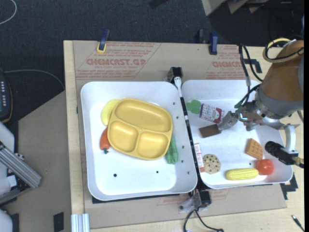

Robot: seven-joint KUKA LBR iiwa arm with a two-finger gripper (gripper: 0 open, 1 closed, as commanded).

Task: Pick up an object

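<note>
My gripper (227, 123) hangs over the middle of the right bin (227, 88), reaching in from the right. Its tip is just right of a brown block (209, 131) and below a red and white packet (210, 112); I cannot tell whether it touches either. A green piece (194, 106) lies left of the packet. Toward the bin's front lie a chocolate-chip cookie (211, 163), a yellow corn cob (242, 174), a red tomato (264, 166) and an orange waffle cracker (254, 148).
The left bin (91, 129) holds a yellow divided plate (140, 128), with a yellow item (108, 111) behind it, a red-orange vegetable (105, 141) on its left and a green leafy piece (172, 151) on its right. The arm's orange band (285, 76) rises at the right edge.
</note>
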